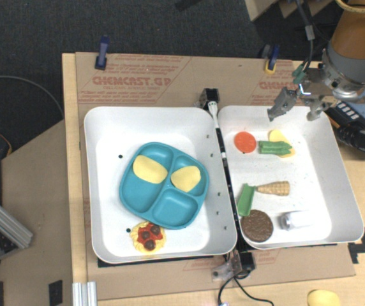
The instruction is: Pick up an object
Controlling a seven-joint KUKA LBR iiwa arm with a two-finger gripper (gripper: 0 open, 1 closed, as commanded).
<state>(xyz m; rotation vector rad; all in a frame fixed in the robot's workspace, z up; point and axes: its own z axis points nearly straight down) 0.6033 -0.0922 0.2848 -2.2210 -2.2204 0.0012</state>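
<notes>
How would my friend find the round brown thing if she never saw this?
Look in the right white bin, down at its near edge. The round brown thing lies there, just below a green stick and left of a small silver piece. It is the only dark brown flat disc in that bin.

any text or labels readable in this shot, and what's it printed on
"CHEMCAST G P", in red on the brown board behind the left bin.
Same red print on the board behind the right bin: partly blocked by the gripper, too blurred to read.
Smaller red lines above and below both: too small to read.
</notes>
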